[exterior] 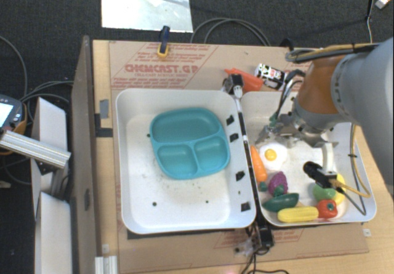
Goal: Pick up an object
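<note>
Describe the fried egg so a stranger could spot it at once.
Look in the right bin, the one crowded with toy food beside the bin holding the teal tray. The fried egg lies near its left wall, right of the carrot. It alone is flat and white with a yellow yolk.

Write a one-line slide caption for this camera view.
KUKA arm reaches over the right bin of toy food, beside a fried egg; a teal divided plate sits in the left bin.
</note>
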{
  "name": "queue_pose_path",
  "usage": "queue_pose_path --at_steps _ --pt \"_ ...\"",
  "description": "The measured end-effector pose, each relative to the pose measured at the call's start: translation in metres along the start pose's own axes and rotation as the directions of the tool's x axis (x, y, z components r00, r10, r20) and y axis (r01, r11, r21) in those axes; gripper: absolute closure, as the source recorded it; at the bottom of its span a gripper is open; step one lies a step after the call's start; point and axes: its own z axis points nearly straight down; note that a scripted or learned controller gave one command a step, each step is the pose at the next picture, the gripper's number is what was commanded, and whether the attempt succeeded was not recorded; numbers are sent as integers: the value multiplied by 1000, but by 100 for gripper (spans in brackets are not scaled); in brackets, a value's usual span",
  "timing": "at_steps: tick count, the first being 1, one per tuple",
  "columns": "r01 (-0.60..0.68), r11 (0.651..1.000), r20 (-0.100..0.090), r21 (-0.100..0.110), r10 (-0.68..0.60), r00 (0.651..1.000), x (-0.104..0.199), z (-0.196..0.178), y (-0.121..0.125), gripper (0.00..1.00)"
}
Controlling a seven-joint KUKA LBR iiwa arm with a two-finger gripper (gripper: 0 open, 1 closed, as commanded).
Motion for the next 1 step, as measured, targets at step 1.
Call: queue_pose_path --at_steps 1 --pt "6 1000 0 -7 -6 1000 2 0 42 0"
